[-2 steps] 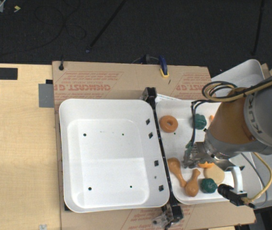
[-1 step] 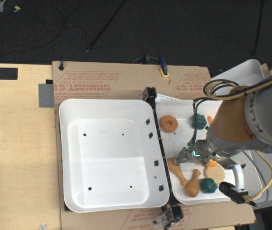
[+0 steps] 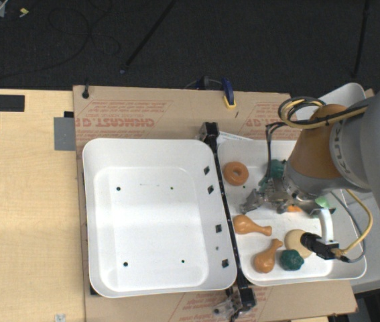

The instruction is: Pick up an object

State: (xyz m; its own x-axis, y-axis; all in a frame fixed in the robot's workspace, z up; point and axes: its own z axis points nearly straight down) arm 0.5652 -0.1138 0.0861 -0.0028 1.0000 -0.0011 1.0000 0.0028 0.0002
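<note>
On the pale wooden tabletop (image 3: 22,200), the metal end effector (image 3: 265,197), its spread impossible to tell, hangs in the right white bin (image 3: 350,271) between the orange ring-shaped toy (image 3: 235,174) and orange drumstick-shaped toy (image 3: 250,226), and could close on nothing.

Left bin (image 3: 102,180) open; right bin (image 3: 350,272) crowded, toys close together.

Colours across the two white bins and the arm

The left bin (image 3: 149,213) and right bin (image 3: 257,247) are white; the arm (image 3: 344,153) is grey with an orange band. Left of the metal-grey gripper (image 3: 265,198) lies an orange ring (image 3: 235,174); below it two orange-tan drumstick shapes (image 3: 251,226) (image 3: 267,256), a dark teal ball (image 3: 292,260) and a cream lump (image 3: 297,239). A teal piece (image 3: 275,170), perhaps a toy, sits just above it.
</note>
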